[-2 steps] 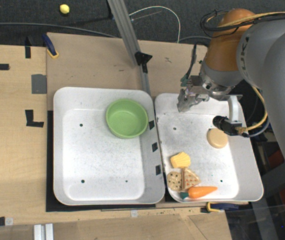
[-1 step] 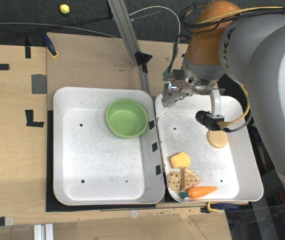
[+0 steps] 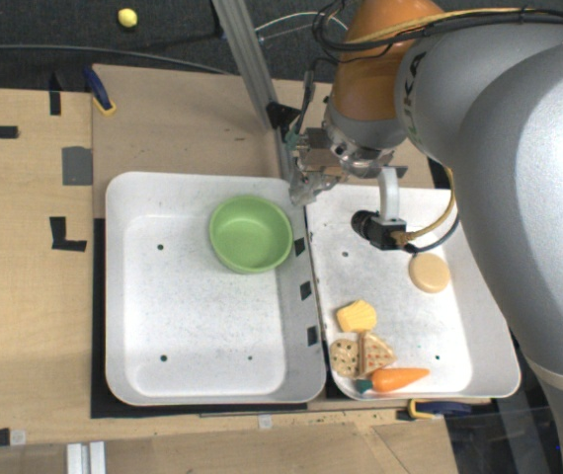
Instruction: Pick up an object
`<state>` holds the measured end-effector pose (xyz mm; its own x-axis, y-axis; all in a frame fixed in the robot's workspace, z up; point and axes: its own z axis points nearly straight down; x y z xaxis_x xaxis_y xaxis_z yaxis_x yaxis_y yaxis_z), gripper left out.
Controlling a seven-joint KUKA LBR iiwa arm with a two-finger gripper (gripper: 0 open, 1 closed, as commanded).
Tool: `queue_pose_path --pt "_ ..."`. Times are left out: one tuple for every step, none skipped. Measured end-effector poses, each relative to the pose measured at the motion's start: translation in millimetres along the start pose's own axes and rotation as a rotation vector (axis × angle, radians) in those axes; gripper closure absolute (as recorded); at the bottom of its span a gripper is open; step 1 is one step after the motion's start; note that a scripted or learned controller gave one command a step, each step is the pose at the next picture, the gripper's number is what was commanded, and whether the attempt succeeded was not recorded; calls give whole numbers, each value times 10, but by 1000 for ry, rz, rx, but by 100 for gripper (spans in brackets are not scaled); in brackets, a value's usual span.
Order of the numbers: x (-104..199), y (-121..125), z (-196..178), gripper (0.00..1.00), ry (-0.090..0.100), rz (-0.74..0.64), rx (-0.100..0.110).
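Green and empty, the bowl (image 3: 251, 232) sat in the left bin (image 3: 133, 294) as the gripper (image 3: 304, 188) hovered over the divider beside it, apparently mid-approach; its state could not be told. A descent remained. Cracker (image 3: 346, 355), carrot (image 3: 400, 378), cheese (image 3: 357, 316) and a tan disc (image 3: 430, 272) crowded the right bin (image 3: 479, 363).

The green bowl (image 3: 251, 233) looks like smooth matt plastic. Both bins (image 3: 133, 265) are white speckled plastic. The table (image 3: 25, 294) looks like pale matt wood. The arm (image 3: 499, 97) has glossy grey casing.
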<state>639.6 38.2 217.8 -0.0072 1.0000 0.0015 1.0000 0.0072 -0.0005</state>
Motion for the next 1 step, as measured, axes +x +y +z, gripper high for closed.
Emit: queue_pose_path --pt "546 -45 -136 100 1 -1 0"
